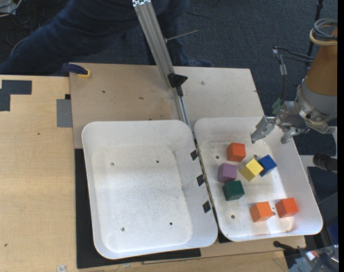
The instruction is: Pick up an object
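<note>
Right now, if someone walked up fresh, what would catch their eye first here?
The cluster of coloured blocks in the right bin: an orange block, purple, yellow, blue and green, with two more orange ones nearer the front. The hand hovers over that bin's far right corner, fingers spread, holding nothing. The left bin sits beside it.
</note>
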`<state>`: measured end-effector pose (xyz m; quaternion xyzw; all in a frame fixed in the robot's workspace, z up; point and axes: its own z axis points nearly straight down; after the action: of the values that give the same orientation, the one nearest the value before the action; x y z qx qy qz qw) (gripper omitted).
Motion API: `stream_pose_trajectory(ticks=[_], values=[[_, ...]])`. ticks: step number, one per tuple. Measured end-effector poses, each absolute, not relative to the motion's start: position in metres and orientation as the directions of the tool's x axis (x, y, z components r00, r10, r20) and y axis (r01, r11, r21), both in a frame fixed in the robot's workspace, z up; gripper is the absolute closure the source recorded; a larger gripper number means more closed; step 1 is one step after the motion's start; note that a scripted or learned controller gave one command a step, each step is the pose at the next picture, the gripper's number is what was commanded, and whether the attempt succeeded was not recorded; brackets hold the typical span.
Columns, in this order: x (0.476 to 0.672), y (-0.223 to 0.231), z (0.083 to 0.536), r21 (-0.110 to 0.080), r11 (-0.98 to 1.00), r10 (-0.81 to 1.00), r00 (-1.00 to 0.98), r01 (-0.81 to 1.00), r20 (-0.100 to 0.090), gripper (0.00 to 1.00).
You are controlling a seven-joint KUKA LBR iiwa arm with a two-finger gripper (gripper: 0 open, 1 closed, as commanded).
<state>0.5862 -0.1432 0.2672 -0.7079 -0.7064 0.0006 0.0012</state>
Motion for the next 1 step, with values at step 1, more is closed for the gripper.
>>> stream_pose_trajectory(ticks=[1], values=[[0.6108,-0.1258,0.2138,-0.007,0.002,1.0,-0.002,1.0,0.002,0.0]])
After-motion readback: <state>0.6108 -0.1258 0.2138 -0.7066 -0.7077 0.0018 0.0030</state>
